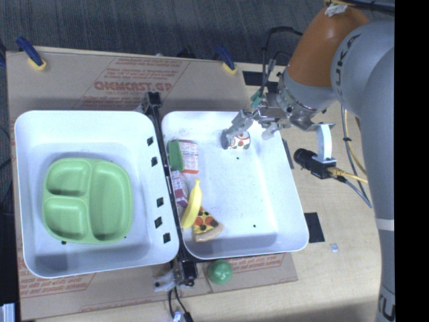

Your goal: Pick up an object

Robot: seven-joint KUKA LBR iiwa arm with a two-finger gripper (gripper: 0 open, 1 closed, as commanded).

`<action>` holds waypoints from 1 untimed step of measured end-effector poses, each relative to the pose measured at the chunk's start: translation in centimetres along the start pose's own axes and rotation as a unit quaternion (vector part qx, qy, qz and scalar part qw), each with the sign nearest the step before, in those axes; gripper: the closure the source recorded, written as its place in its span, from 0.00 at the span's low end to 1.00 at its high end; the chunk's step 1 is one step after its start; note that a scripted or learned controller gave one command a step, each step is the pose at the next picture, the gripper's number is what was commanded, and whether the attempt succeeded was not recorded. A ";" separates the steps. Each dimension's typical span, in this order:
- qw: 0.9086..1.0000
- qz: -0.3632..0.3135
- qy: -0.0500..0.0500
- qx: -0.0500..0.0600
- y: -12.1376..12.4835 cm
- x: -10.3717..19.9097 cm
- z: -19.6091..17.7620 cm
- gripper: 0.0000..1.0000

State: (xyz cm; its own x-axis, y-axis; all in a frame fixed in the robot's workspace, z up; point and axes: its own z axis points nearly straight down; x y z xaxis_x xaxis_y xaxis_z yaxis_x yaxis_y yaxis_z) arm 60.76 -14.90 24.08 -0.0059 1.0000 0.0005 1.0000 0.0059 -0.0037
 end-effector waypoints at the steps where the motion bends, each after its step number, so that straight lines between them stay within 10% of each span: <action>1: 1.000 0.000 -0.001 -0.004 4.7 2.7 14.5 0.00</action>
State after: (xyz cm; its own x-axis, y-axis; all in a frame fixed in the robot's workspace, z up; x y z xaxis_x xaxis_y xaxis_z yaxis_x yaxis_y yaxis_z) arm 65.44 -12.19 9.54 -0.0052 1.0000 -0.0008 1.0000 0.0052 0.0035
